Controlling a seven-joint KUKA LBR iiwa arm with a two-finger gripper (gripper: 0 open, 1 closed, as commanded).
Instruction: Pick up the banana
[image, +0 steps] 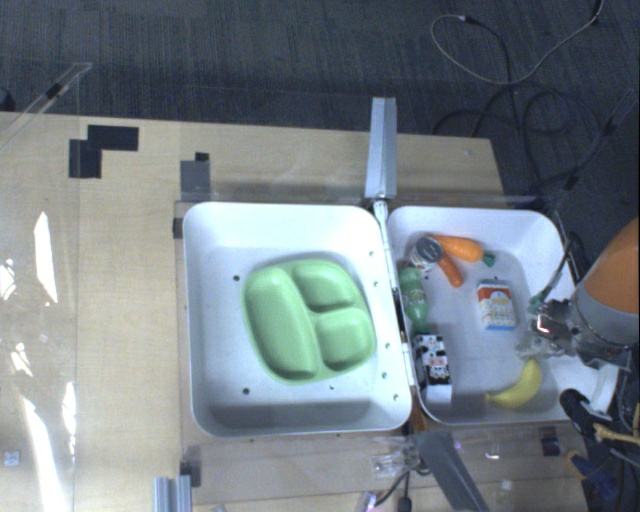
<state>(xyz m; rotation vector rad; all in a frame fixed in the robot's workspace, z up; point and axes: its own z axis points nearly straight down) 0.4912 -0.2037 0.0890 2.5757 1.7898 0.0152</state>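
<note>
My tool (545, 335) hangs just above the banana (517, 386); I cannot tell its state. The bin wall (500, 415) lies close below the fruit: risk of collision or slip.

Arm (610, 300) cut off at right edge.

Bright, soft focus, glare on bench (60, 300) left.
</note>
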